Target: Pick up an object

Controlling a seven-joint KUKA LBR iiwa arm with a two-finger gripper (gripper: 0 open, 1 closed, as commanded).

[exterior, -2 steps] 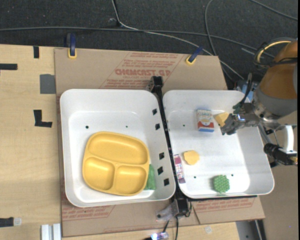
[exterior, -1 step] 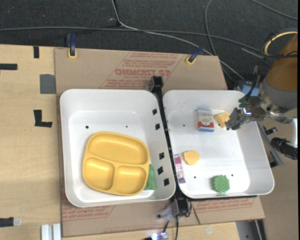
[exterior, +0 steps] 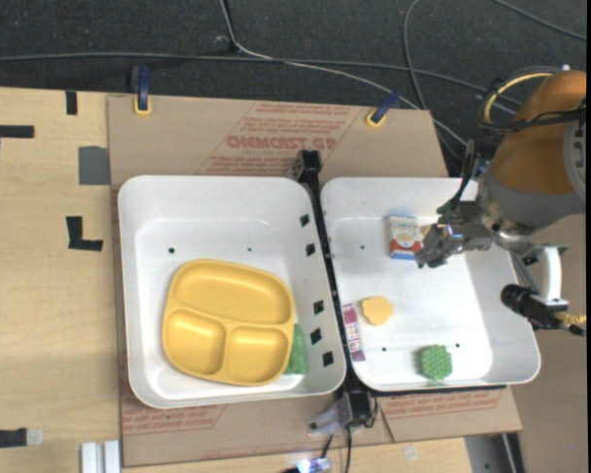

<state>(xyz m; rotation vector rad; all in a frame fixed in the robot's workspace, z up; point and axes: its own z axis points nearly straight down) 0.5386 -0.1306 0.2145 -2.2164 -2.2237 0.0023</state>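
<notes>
Probably a robotics lab: clamped cardboard (exterior: 276, 141) (taped marks), loose cables (exterior: 276, 57), white bins (exterior: 143, 205).

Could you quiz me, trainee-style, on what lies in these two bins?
1. True or false: the yellow divided plate lies in the left bin.
2. Which thing lies nearest the pincer? A) green scrubby ball B) small carton C) yellow round piece
3. Fill in: the green scrubby ball sits near the right bin's ____ edge.

Key: 1 true; 2 B; 3 front (lower in the picture).
</notes>
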